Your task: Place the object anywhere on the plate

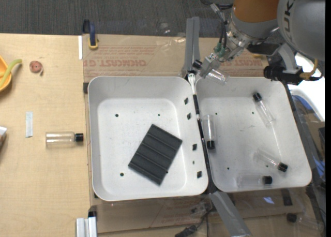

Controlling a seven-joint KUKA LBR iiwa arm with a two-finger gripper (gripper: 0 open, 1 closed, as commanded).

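Note:
A dark grey ribbed plate (155, 154) lies tilted in the left white bin (103, 127). My gripper (213, 69) hangs raised over the far left corner of the right bin (295, 143), close to the wall between the bins. A small clear vial (217, 76) shows at its fingertips, and the fingers look shut on it. Three more clear vials with black caps lie in the right bin: one (208, 131) by the left wall, one (262, 107) at the far right, and one (270, 160) near the front right.
A black cap (267, 180) lies at the right bin's front. On the wooden bench to the left lie a clear bottle (63, 137), a small white strip (29, 124) and a brown disc (35, 66). A grey post (192, 44) stands behind the bins.

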